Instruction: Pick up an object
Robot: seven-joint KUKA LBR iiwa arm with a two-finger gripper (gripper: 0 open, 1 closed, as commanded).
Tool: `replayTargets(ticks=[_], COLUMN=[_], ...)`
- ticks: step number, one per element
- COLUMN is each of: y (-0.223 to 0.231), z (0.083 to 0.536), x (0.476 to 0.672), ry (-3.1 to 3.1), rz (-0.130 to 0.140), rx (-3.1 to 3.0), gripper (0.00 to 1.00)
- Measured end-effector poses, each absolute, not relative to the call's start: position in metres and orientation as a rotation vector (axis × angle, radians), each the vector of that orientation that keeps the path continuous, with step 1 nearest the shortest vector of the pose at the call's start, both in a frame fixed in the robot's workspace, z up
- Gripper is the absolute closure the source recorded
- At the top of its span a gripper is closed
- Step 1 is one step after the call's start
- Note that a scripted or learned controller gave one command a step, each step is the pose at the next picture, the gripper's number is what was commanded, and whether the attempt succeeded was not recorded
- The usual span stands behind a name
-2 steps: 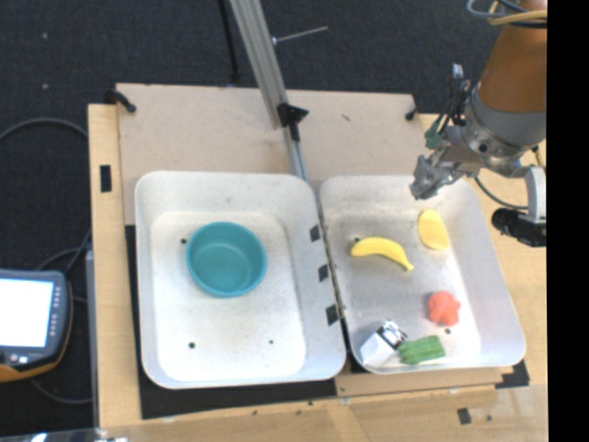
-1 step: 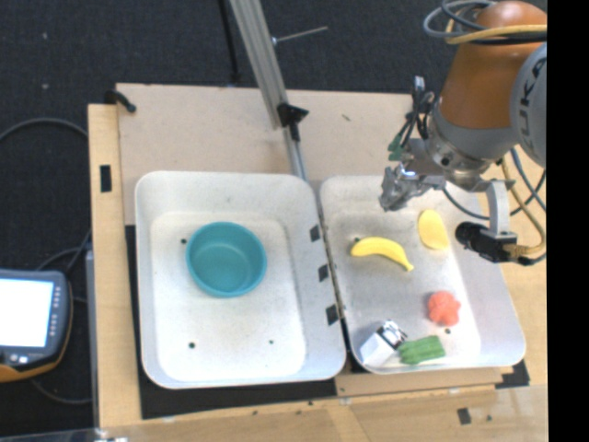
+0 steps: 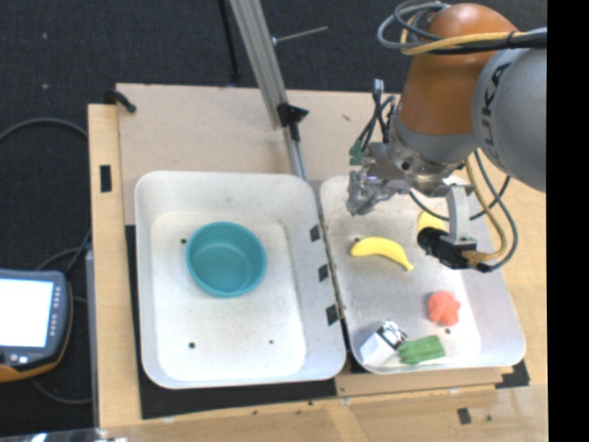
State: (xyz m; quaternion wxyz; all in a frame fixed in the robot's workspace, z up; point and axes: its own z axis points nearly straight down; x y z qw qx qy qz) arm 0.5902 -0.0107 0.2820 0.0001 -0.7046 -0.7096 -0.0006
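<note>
Gripper (image 3: pixel 362 194) over right bin (image 3: pixel 497 339), grip state unclear, possibly nothing held. Banana (image 3: pixel 382 250) lies just beside, at 5 o'clock.

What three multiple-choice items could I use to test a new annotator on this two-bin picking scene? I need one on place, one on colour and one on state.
1. Where does the teal bowl sit?
A. In the left bin
B. In the right bin
C. On the bare bench

2. What colour is the lumpy object near the right bin's lower right?
A. Blue
B. Red
C. White

3. How does the banana lie?
A. Clamped in the gripper
B. Inside the teal bowl
C. Loose on the bin floor, below the gripper

Answers:
1. A, the bowl stands alone in the left bin.
2. B, it is plainly red-orange against the white floor.
3. C, the banana lies flat on the right bin's floor, with a gap between it and the gripper above.
</note>
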Motion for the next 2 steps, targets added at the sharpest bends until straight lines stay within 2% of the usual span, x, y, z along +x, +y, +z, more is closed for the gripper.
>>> replayTargets(ticks=[2], y=[0.089], z=[0.254], x=[0.580], ry=[-2.228], rz=[0.001], rx=[-2.212], gripper=[1.00])
